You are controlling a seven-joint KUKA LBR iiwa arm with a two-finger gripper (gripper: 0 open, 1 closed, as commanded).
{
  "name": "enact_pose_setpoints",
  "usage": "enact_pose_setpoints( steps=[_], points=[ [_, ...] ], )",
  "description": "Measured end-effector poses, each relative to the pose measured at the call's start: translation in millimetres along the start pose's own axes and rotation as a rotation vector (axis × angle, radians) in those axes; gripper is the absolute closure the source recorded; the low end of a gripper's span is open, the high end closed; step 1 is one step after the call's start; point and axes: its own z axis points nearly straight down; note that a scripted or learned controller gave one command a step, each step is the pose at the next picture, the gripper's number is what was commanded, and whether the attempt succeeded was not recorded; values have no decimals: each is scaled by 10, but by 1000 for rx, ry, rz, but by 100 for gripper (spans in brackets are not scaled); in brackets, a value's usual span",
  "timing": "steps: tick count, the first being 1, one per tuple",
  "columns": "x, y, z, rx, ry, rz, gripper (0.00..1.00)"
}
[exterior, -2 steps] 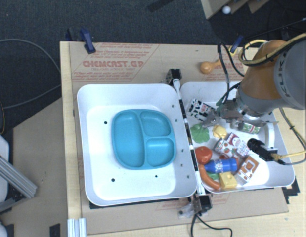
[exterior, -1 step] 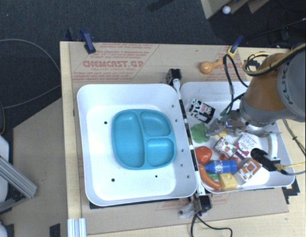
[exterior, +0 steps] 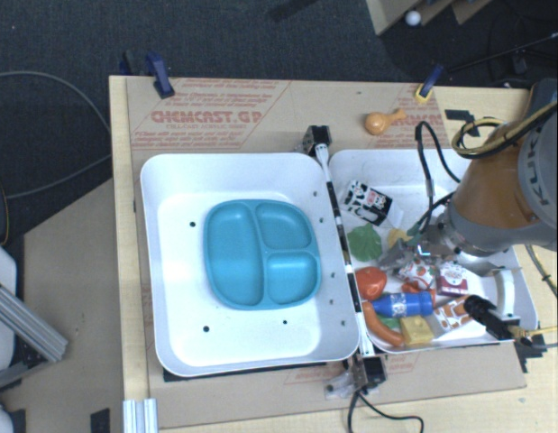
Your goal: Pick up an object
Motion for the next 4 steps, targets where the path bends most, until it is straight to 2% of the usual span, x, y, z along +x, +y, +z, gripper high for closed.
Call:
enact_pose_setpoints(
  steps=[1, 2, 3, 4],
  points=[
    [1, 33, -123, -11, -2, 0, 100],
    [-269, 440, -379, -4, -2, -1, 100],
    [-266, 437, -374, -3, -1, -1, 0],
    [-282, 439, -3, -1, 0, 0, 0]
  ],
)
